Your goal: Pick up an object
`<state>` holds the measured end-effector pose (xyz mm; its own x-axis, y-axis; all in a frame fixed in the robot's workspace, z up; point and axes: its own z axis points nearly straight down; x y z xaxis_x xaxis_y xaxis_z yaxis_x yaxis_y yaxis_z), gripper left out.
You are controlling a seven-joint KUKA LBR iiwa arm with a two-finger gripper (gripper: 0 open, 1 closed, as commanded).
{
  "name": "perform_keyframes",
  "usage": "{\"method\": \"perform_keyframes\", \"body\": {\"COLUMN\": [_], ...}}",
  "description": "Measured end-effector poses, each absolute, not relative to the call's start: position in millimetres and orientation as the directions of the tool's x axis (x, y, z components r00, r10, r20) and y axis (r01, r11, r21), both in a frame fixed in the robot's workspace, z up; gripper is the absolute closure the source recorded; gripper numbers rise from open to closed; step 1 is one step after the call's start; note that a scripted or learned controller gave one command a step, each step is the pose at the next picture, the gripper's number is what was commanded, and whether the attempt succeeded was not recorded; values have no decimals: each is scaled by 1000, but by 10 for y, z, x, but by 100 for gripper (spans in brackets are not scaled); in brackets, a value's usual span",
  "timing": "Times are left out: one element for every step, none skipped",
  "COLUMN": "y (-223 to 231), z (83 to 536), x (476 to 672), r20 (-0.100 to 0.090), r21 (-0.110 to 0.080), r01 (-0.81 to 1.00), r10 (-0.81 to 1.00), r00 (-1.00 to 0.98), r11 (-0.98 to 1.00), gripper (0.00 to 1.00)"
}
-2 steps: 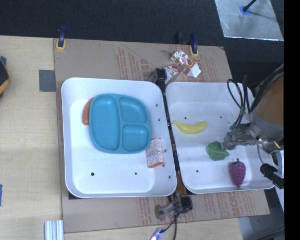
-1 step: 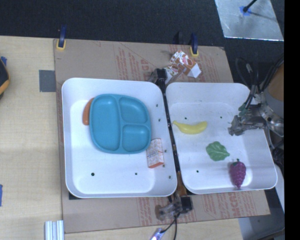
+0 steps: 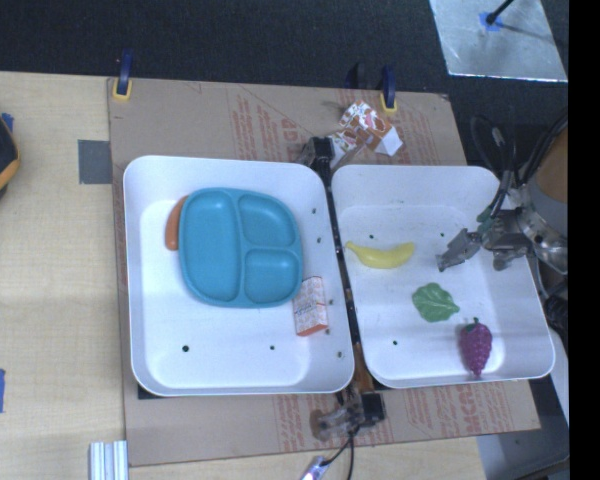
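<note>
Camera view: right bin (image 3: pixel 380 193) with banana (image 3: pixel 381 255) at left centre, leaf (image 3: pixel 435 302) below, grapes (image 3: pixel 475 346) near front corner. Jaws (image 3: pixel 477 249) low over bin's right side, seemingly spread, gripping nothing, well right of banana. Left bin (image 3: pixel 145 268): blue plate (image 3: pixel 242 247) over an orange item (image 3: pixel 172 226), packet (image 3: pixel 310 305) beside. Banana probably light, stiff, smooth plastic; best pinched across its narrow middle. Leaf flat and thin, likely hard to lift; grapes bumpy, easier to hold.

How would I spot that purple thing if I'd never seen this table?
Look in the right white bin, down at its near right corner. The purple toy grape bunch lies there, below the green leaf and yellow banana; it alone is dark purple and knobbly.
</note>
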<state>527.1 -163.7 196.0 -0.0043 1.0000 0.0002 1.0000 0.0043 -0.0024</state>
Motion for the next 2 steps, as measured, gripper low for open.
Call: {"method": "perform_keyframes", "body": {"y": [-1391,-1405], "z": [921,1023], "x": [5104,5104], "r20": [-1,-3], "r21": [-1,-2], "r01": [1000,1000], "r10": [1000,1000], "r00": [-7,-9], "r11": [7,9], "gripper": [0,100]}}
